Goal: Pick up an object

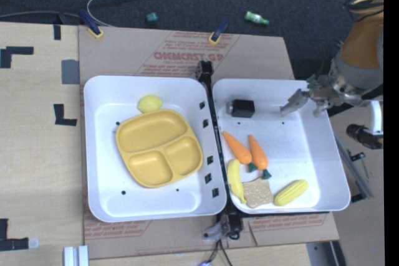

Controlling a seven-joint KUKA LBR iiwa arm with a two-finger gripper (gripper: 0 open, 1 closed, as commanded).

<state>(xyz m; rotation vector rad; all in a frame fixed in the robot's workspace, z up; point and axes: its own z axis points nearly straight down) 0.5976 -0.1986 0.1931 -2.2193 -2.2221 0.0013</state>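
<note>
Clearly the gripper (303, 103) hangs with fingers apart, holding nothing, over the right bin (324, 134) (far edge). Nearest target: the black block (242, 108); descend squarely, straddling it.

A cardboard-covered bench (249, 50) bears two white bins side by side: left bin (100, 152), right bin (327, 152).

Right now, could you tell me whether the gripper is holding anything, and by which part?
Nothing is held: the two-finger gripper hangs over the right shallow white bin, apart from the objects.
</note>
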